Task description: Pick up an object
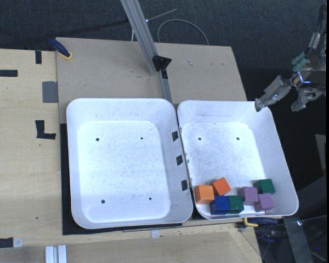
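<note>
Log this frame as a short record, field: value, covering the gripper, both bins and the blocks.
gripper: above the far right corner of the right bin, fingers apart, nothing between them
left bin: no blocks in it
right bin: all blocks, clustered at its near edge
blocks: two orange blocks, blue block, two green blocks, two purple blocks
task status: nothing picked up yet

Single fixed camera above the desk (22, 147), looking down at a slant, mid distance, both white bins side by side in frame, left bin (120, 109) central, right bin (274, 141) toward right edge, end effector (289, 95) at upper right
</note>
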You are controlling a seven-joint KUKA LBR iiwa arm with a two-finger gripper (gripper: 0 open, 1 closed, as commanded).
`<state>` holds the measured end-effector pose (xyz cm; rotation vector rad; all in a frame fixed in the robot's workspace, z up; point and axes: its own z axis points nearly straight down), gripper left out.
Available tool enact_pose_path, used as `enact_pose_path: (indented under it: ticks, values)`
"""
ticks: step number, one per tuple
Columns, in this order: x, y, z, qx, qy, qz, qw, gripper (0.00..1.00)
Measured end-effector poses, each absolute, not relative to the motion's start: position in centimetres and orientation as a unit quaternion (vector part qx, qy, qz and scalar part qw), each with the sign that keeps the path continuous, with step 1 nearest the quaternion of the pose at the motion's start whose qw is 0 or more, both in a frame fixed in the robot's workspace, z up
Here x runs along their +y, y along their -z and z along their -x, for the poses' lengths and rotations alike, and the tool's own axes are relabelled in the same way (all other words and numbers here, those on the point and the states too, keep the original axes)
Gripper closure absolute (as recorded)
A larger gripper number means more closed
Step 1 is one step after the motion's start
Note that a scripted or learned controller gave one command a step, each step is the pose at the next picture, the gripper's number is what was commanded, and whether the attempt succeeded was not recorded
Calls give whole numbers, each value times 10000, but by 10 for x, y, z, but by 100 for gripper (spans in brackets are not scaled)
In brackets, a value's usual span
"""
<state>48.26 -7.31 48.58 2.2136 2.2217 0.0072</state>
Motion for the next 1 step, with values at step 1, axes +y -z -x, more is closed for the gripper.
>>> enact_pose_path:
  ticks: [1]
  values:
    - [-44,-376,-540,7081,32,-7061,-31,0]
